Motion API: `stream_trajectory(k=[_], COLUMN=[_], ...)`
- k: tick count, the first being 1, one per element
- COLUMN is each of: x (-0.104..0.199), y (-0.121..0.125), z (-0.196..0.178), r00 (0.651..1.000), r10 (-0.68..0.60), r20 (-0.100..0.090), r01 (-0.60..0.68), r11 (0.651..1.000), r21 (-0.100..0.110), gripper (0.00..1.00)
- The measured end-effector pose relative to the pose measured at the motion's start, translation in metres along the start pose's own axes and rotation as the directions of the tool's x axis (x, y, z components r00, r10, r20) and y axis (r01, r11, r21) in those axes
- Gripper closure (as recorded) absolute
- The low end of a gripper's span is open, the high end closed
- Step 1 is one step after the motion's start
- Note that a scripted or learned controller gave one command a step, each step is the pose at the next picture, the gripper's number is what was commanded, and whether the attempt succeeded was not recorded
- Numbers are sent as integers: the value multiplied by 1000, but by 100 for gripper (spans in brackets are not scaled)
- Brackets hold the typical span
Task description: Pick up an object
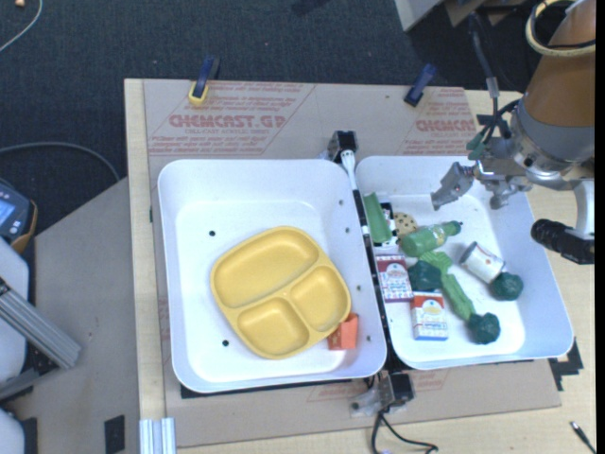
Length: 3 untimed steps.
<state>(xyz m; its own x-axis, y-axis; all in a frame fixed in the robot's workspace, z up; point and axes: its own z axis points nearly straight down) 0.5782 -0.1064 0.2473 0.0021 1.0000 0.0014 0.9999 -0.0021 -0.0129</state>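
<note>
One gripper [470, 180] hangs at the upper right of the frame over the right bin [544, 334]; how its jaws stand I cannot tell. Below it lie a green bottle [427, 239] and small cartons [430, 317]. Left bin [180, 253] bears a yellow tray [274, 287].

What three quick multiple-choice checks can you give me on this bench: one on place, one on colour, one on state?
1. The yellow divided plate lies in:
A. the left bin
B. the right bin
C. the cardboard outside both bins

2. The small block touching the plate's edge is:
A. blue
B. orange
C. green

3. The gripper is:
A. above the right bin, carrying nothing visible
B. pressing on the plate
C. lifting the block

Key: 1 A, the plate sits within the left bin. 2 B, the block is orange. 3 A, the gripper hangs over the right bin's upper part.
</note>
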Motion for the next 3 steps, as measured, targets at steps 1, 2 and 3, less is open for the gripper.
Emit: stream_trajectory(k=[1,2,3], x=[0,-2,-3], y=[2,6,6], z=[-7,36,101], r00=[1000,1000,1000], r10=[-2,-2,-2], r20=[1,0,-1], r01=[2,2,2], r11=[1000,1000,1000], r21=[-13,-8,-4], gripper=[0,0,0])
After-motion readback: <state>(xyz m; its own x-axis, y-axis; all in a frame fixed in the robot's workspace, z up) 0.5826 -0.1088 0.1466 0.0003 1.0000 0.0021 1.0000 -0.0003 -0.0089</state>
